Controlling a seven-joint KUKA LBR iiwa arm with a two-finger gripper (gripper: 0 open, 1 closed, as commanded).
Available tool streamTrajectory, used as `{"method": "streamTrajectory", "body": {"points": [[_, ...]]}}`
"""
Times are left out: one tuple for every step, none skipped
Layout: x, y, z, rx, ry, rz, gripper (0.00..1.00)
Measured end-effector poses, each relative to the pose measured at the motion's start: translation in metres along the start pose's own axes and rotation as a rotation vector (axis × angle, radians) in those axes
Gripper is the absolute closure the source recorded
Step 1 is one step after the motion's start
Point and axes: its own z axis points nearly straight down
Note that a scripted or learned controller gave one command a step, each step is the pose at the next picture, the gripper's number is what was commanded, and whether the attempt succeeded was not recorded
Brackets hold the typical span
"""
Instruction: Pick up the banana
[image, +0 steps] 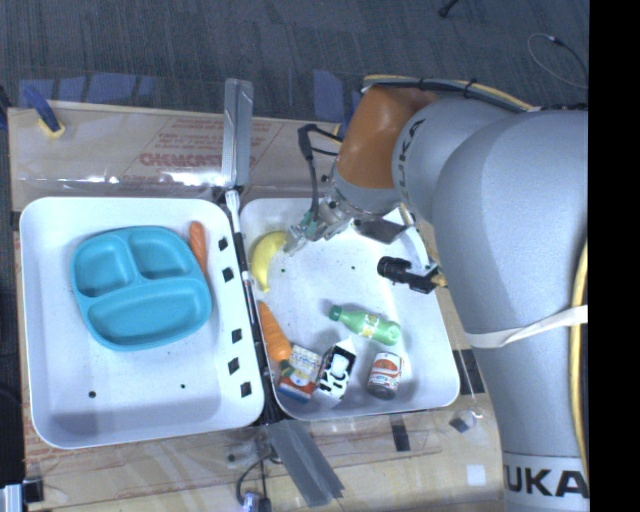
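Claw (303, 231) low in the upper left part of the right bin (430, 385), tips just beside the banana (263, 256), possibly touching its upper end; opening too small and blurred to tell, nothing seen gripped. Banana lying against the bin's left wall, curved along the divider, apparently not yet lifted. Likely a final approach for the grasp, angled in from the right because the wall blocks the far side of the fruit. Grey arm (480, 200) with orange band (372, 140) sweeping in from the right, covering much of that bin's upper right corner.

Further out in the same bin: an orange carrot (275, 335) along the left wall below the banana; a green bottle (367, 324) on its side near the middle; a small carton (299, 374), a black-and-white carton (338, 371) and a can (385, 373) crowded along the near edge, well apart from the claw. A black fitting (405, 270) by the arm.

Left bin (60, 420) carrying a blue sectioned plate (140, 285), a second carrot (198, 245) just beside its right rim. Both bins side by side on the table (90, 135), set close for easy transfer.
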Motion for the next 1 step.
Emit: {"method": "streamTrajectory", "body": {"points": [[0.0001,0.0,0.0,0.0,0.0,0.0,0.0]]}}
